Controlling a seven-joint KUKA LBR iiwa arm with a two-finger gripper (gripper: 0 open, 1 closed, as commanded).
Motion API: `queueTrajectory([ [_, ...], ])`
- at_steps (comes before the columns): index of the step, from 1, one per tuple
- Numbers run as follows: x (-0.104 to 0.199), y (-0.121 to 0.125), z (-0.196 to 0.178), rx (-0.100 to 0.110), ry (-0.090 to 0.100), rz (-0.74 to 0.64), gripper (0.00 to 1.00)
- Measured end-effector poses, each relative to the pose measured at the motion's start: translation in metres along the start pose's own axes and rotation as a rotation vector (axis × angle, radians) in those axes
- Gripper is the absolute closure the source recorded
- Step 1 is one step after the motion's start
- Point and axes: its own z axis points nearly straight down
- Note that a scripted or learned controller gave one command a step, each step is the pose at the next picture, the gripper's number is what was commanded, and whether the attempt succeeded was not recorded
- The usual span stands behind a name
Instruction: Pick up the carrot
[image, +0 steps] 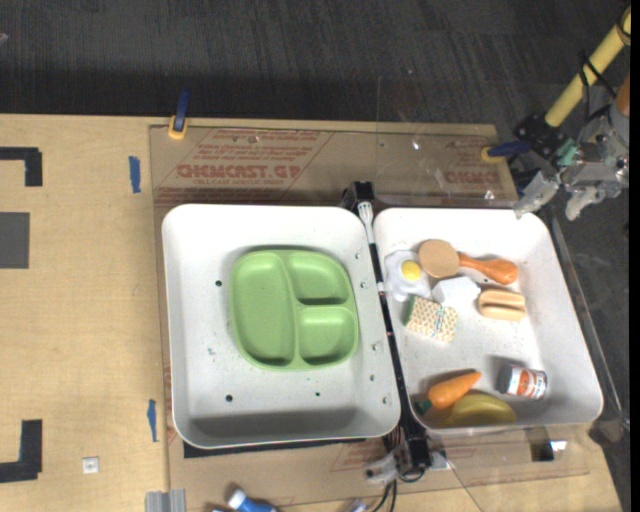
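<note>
The carrot (452, 388), orange with a green stub at its left end, lies near the front edge of the right bin (570, 300). It rests against a yellow-green fruit-like piece (482, 409) just in front of it. My gripper (553, 200) hangs at the far right, just past the back right corner of the right bin, well away from the carrot. Its two pale fingers stand apart with nothing between them.
The right bin also holds a small can (522, 381), a hot dog (502, 303), a brown round piece with an orange handle (442, 258), a fried egg (408, 270), a white block (455, 292) and a patterned square (432, 320). A green divided plate (295, 307) lies in the left bin (190, 300).
</note>
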Motion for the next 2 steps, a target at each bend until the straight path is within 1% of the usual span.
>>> queueTrajectory([
  [1, 0.013, -0.060, 0.095, 0.007, 0.004, 0.032, 0.00],
  [2, 0.070, -0.147, 0.097, 0.003, 0.003, 0.000, 0.00],
])
